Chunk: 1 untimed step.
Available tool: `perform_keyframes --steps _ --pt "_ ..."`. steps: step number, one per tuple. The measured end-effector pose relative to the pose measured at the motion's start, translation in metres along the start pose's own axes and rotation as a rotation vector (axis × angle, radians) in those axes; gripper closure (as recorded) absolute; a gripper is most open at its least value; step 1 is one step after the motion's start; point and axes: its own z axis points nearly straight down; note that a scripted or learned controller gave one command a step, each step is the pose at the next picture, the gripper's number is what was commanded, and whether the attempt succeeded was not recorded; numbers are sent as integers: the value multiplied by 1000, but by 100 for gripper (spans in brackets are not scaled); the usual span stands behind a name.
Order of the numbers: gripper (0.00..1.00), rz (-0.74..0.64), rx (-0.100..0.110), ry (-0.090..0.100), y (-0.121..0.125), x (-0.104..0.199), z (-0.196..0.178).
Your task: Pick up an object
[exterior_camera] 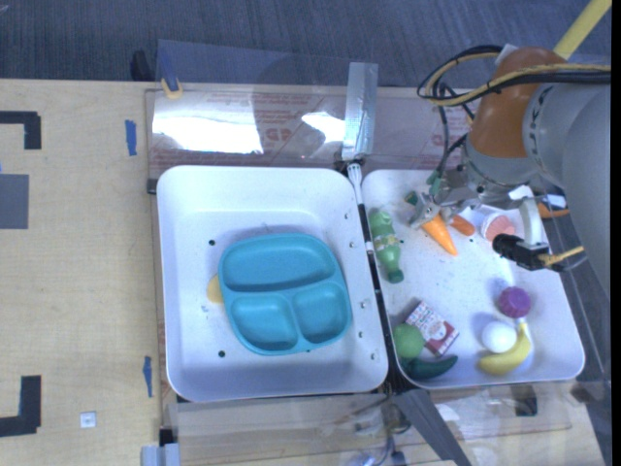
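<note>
My hand [448,198] is hovering low in the right bin [572,343]; fingers' state I cannot tell. Carrot [440,233] is lying just beneath it. Green bottle [386,246] to its left; banana [509,351] well below; blue tray [283,292] farther left.

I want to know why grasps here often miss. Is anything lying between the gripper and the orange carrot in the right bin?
Nothing visible does. The gripper hangs over the far side of the right bin, with the carrot just below its tip. The green bottle lies off to the side, by the divider.
</note>
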Motion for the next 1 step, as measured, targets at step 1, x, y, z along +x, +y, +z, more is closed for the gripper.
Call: perform_keyframes --steps 1 --pt "100 172 -15 -1 17 56 -105"
